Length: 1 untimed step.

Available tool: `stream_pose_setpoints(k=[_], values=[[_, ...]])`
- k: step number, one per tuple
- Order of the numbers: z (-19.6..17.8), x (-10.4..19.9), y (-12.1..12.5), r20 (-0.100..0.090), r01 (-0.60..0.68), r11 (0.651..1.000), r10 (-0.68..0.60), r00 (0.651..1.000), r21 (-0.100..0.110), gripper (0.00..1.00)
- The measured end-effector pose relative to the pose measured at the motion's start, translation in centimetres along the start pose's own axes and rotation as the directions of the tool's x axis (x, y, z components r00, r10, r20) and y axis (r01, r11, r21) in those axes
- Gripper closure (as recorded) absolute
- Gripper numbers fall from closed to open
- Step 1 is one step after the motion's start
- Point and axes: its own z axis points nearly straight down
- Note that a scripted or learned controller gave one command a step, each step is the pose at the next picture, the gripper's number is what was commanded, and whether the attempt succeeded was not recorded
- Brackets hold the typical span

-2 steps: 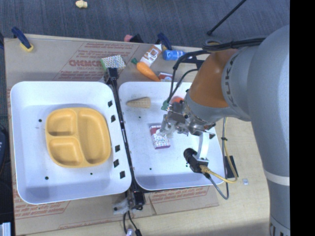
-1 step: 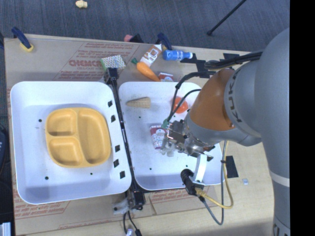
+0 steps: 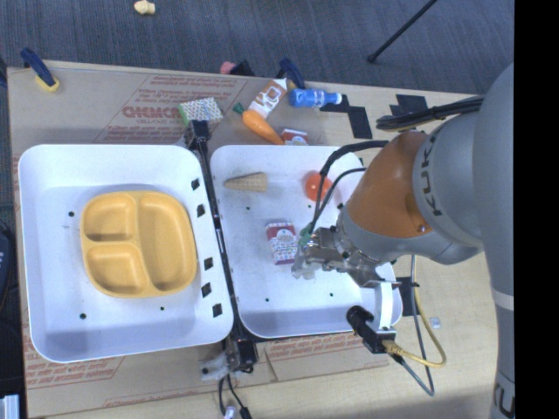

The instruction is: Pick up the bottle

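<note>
- I count two white bins: left bin [image 3: 35,234], right bin [image 3: 262,317].
- One yellow divided plate [image 3: 138,243].
- One red packet [image 3: 281,241], one cone [image 3: 246,182], one orange ball [image 3: 314,183].
- On the cardboard: one bottle [image 3: 265,99], one carrot [image 3: 261,127], one blue bottle [image 3: 313,99].
- One arm [image 3: 410,199].

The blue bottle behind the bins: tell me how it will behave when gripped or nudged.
The blue bottle lies on its side on the cardboard, so a nudge would probably roll it. It looks small, probably light plastic. Its rounded, smooth body may slip between the fingers of the gripper.
</note>
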Motion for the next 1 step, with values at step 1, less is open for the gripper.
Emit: stream_pose_setpoints(k=[1], values=[[1.02,-0.53,0.12,0.001,0.574,0.819,-0.574,0.819,0.0,1.0]])
